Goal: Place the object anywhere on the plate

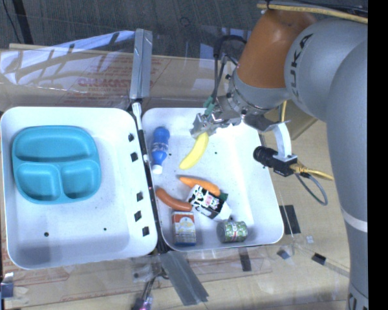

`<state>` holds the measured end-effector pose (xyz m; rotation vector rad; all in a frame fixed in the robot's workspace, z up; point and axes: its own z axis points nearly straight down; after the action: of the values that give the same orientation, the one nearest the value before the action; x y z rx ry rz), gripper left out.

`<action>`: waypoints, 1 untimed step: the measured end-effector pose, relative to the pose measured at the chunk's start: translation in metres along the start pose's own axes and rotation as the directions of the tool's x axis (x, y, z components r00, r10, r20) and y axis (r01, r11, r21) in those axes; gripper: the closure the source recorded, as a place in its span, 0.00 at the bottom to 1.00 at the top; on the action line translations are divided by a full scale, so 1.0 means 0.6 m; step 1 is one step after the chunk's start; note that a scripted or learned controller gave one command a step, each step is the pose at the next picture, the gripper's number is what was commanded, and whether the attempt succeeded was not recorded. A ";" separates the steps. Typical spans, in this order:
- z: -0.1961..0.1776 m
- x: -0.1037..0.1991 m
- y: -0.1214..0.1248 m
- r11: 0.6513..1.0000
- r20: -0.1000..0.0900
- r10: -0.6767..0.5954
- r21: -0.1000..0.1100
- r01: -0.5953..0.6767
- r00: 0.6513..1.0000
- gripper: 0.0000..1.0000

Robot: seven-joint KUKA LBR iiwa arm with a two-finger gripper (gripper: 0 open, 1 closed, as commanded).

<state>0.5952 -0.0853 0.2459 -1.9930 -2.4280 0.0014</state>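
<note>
The banana (196, 151) lies in the right bin (262, 202), tilted, its upper end right at the jaws (205, 125) of the arm (297, 57) (whether they are clenched on the fruit or merely touching it, I cannot tell). Left of the banana lies a blue bottle (159, 148) with a white cap, close to the bin's left wall. Below the banana are a carrot (199, 184), a sausage (172, 200), a black-and-white packet (209, 202), a small carton (184, 228) and a green can (233, 230). Far left of the banana, in the left bin (71, 231), sits the blue plate (55, 163) with three compartments. Both bins rest on the table (317, 237).
</note>
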 end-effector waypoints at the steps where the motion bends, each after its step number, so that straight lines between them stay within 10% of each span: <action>1: 0.007 0.119 0.035 1.000 0.000 -0.003 0.002 0.003 1.000 1.00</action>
<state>0.6017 -0.0113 0.2419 -1.9889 -2.4293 0.0032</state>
